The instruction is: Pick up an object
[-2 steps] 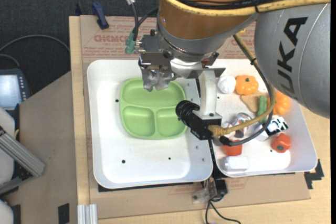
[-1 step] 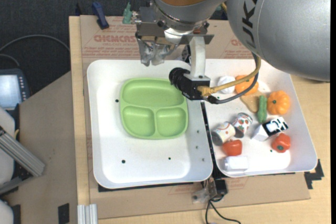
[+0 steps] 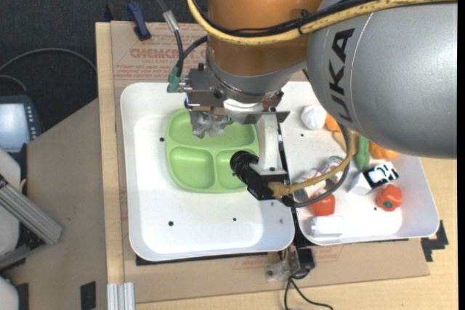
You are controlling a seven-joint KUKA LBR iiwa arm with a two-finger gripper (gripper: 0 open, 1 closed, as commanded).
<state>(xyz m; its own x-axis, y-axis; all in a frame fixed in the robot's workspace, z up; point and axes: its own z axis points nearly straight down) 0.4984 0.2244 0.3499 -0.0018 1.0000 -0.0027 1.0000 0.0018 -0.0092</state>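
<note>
Gripper [image 3: 209,124] over green divided plate [image 3: 190,162], left bin [image 3: 145,178]

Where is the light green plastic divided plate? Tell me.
The light green plastic divided plate lies in the left white bin, toward its right wall, directly beneath the gripper.

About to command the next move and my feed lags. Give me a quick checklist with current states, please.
1. Gripper over left bin: ok.
2. Gripper above green tray, at its upper part: ok.
3. Tray lies flat inside left bin: ok.
4. Something held: cannot tell; the wrist hides the tips.
5. Contact with tray: cannot tell from this slant.
6. Right bin items, including red piece and white piece, apart from gripper: ok.
</note>
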